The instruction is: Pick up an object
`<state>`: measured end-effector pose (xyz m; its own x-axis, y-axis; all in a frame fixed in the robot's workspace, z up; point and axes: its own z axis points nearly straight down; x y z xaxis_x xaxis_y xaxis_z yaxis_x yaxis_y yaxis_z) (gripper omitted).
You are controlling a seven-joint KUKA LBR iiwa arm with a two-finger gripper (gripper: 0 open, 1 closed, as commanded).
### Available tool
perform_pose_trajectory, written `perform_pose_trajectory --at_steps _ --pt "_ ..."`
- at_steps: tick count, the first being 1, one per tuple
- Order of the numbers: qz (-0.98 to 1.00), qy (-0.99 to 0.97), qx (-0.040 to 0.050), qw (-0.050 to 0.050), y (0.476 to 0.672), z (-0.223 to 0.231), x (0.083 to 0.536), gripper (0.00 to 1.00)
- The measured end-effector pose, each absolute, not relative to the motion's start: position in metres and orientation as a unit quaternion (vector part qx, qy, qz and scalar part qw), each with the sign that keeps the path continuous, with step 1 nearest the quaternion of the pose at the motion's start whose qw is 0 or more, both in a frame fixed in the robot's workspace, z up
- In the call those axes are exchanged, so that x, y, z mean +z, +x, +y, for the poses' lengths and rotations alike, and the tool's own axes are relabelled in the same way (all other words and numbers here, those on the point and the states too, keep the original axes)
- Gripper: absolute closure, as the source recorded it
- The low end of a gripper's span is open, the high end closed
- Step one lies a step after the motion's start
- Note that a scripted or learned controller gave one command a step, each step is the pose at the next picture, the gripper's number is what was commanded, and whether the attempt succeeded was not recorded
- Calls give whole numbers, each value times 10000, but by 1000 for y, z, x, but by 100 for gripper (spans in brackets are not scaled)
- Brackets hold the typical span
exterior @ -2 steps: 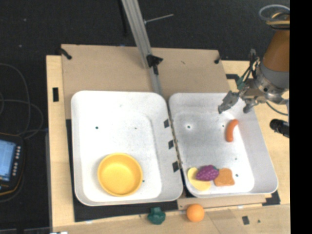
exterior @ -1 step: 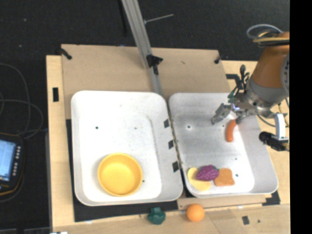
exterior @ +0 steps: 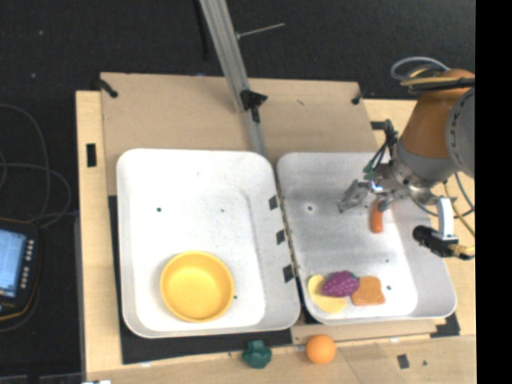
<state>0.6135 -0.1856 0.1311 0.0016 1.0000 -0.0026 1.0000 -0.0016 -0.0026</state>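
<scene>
- Currently gripper [exterior: 362,196] sits over the upper part of the right bin [exterior: 320,178]; fingers splayed apart, nothing between them
- small orange piece [exterior: 375,220] lies just below-right of the fingers, near them; can't tell if a fingertip touches it; looks slim and upright-ish in view, so probably the nearest target
- other candidates bunched at the bin's lower edge: purple piece [exterior: 341,283] lying partly on a yellow piece [exterior: 322,293]; orange-brown piece [exterior: 369,292] touching the purple one on its right
- my take: step in hand is the approach, grasp not yet made; centre the fingers astride the slim orange piece across its narrow side, then descend; closing off-centre would likely just flick it along the smooth floor
- the cluster is a worse pick; pieces touch and sit close to the bin wall, so a finger may land on a neighbour or the rim
- left bin [exterior: 200,190] holds a yellow bowl [exterior: 197,286] at lower left; well apart from the arm
- surface: white bins on a tan board [exterior: 176,110]; orange ball [exterior: 321,349] and green thing [exterior: 257,354] lie on the board below the bins; metal post [exterior: 228,46] rises behind; black floor around, handheld screen [exterior: 14,266] at far left
</scene>
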Motion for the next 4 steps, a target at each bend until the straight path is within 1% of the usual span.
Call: perform_pose_trajectory --at_steps 1,3,4 --pt "-7058 -7084 -10 -27 615 -186 145 100" --pt "-7078 -7064 -5 -17 613 -188 232 100" --pt "-7082 -7060 -16 -30 616 -190 276 100"
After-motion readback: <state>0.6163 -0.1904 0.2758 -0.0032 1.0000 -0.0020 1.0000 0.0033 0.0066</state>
